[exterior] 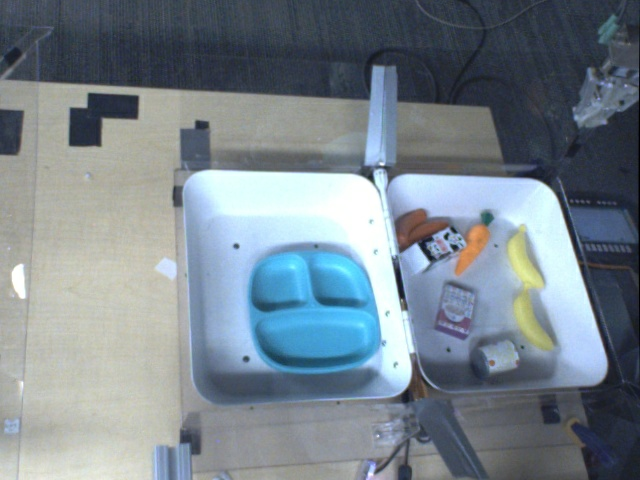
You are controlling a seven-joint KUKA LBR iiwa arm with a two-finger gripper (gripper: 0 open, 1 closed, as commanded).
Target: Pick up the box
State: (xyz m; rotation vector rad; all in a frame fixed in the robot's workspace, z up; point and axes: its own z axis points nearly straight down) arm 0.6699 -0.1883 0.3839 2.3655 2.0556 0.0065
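Two shallow white bins sit side by side on the wooden bench. The left bin (pixel 205 268) holds a blue divided plate (pixel 314 311) with three compartments, and it lies flat a little below the bin's middle.

The right bin (pixel 570 268) holds the small things. The box (pixel 456 310), a small pinkish-purple carton with a printed face, lies flat near the middle of this bin, slightly toward the front. It touches nothing that I can see. Just in front of it, a short grey can (pixel 496 357) lies on its side. Behind the box, near the wall between the bins, a small carton with black and white cow print (pixel 436 248) stands tilted, and a brown sausage (pixel 418 226) lies just behind it, touching it or almost touching. An orange carrot with a green top (pixel 474 246) leans beside the cow carton on its right. Two yellow bananas lie along the right side, one further back (pixel 524 257) and one nearer the front (pixel 532 320).

The gripper (pixel 603 96) is at the far upper right, outside the bins, well apart from the box. It is small and pale there, and I cannot tell its state.
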